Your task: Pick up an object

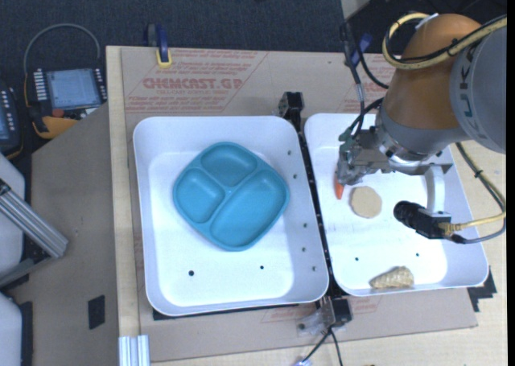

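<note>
The gripper (348, 178) is shown low in the right bin (459, 272), just above a small orange piece (340, 191) near that bin's left wall. Whether anything is gripped cannot be told. A round tan disc (366, 202) lies just beside it, and a crumpled tan lump (392, 277) rests near the front rim. The disc is judged light, stiff and flat, best taken across its edges; the lump is probably soft. A blue divided plate (231, 195) occupies the left bin (161, 276).
</note>
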Controlling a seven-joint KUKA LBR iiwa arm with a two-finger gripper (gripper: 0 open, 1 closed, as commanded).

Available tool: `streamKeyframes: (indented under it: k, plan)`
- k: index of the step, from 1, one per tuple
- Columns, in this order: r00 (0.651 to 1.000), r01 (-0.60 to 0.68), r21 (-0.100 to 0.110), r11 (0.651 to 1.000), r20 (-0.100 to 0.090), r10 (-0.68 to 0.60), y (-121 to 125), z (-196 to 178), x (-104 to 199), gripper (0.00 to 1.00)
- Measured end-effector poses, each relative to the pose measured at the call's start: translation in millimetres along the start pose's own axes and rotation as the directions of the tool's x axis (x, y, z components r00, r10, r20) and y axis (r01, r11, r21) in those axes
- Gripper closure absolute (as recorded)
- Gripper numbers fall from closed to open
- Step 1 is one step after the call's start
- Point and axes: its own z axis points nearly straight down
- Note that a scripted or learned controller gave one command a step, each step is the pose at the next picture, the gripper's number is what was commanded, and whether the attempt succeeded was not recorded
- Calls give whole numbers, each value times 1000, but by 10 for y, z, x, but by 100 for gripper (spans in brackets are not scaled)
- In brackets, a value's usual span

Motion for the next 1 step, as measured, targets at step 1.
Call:
streamKeyframes:
  k: [1]
  plan:
    - [1000,3,0,1000,-2,-3,27,-104,585,100]
